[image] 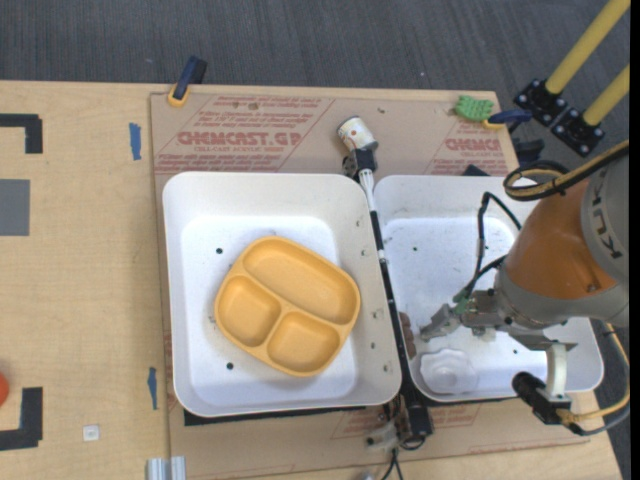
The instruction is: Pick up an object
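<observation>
Claw (440, 320) — low inside the right bin (420, 223), whether spread or closed cannot be told; nothing visibly gripped. Small white lidded cup (446, 370) — just below the claw, near the bin's front edge. Yellow three-compartment tray (287, 304) — flat in the left bin (200, 268).

The divided tray (288, 305) looks like smooth matt yellow plastic. Both bins (200, 218) seem glossy white plastic, on a printed cardboard sheet (260, 133) over a pale wooden bench (80, 268)

Arm (560, 258) crowding right bin (430, 218)
</observation>
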Controlling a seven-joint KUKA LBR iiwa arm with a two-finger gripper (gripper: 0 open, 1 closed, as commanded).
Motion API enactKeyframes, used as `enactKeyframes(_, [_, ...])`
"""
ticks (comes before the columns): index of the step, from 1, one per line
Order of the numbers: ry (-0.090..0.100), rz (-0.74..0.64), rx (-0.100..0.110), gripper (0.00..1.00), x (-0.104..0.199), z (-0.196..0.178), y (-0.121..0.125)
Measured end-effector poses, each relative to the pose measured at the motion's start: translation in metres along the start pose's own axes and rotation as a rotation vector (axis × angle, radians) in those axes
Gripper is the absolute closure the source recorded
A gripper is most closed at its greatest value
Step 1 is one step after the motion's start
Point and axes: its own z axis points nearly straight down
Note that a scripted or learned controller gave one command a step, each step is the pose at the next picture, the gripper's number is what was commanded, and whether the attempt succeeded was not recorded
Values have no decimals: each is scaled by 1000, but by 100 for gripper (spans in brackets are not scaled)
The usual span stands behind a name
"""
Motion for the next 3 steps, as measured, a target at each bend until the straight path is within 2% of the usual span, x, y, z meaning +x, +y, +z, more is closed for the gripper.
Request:
enactKeyframes(1, [-3, 182, -4, 0, -58, -30, 39])
enactKeyframes(2, [21, 388, 7, 0, -87, 0, 89])
enactKeyframes(3, [15, 735, 12, 0, -88, 0, 159])
